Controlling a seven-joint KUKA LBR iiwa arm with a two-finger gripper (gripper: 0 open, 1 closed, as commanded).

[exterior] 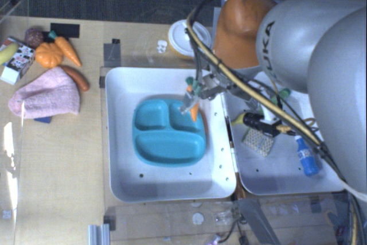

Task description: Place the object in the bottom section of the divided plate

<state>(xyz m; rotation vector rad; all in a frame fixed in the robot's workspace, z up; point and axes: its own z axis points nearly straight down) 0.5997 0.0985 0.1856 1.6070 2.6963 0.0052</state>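
Observation:
A blue divided plate (143, 149) lies in the left white bin (123, 181), with two small sections at the top and one wide section at the bottom. My gripper (191, 101) hangs over the plate's top right section, near the bin's right wall. A small orange object (195, 113) sits between the fingertips, pointing down at the plate's right rim, and the gripper is shut on it. The wide bottom section (169, 146) holds nothing.
The right bin (275, 181) holds a grey mesh pad (258, 141) and a blue bottle (308, 160). On the bench at left lie a pink cloth (46, 96), a toy carrot (70, 50) and a small orange pumpkin (48, 55). A white round lid (182, 38) sits behind the bins.

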